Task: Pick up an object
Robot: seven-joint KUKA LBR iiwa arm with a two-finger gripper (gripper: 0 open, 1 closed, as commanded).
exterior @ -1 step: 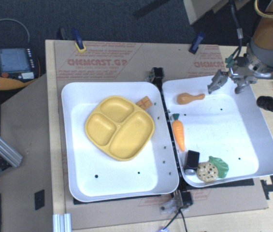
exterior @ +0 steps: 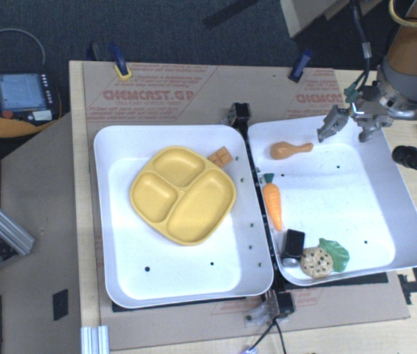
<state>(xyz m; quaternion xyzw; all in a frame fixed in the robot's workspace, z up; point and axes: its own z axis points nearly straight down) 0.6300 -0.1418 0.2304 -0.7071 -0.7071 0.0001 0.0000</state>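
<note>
Covering the bench is a brown cardboard sheet (exterior: 193, 87) with red print, and around it the floor is dark blue carpet. Two white bins stand side by side on it, touching along the middle. One yellow plate (exterior: 182, 195) with three sections lies in the left bin (exterior: 119, 257), and one small brown block (exterior: 221, 156) is just beside its upper right rim. The right bin (exterior: 385, 220) has five things: one drumstick (exterior: 291, 150) near the top edge, one carrot (exterior: 271, 203) along the left wall, and one black block (exterior: 293, 243), one cookie (exterior: 314, 262) and one green leaf (exterior: 335, 253) close together at the bottom edge. Most of the right bin floor is bare. The gripper (exterior: 346, 127) hangs over the top edge of the right bin, right of the drumstick, fingers spread wide and holding nothing
</note>
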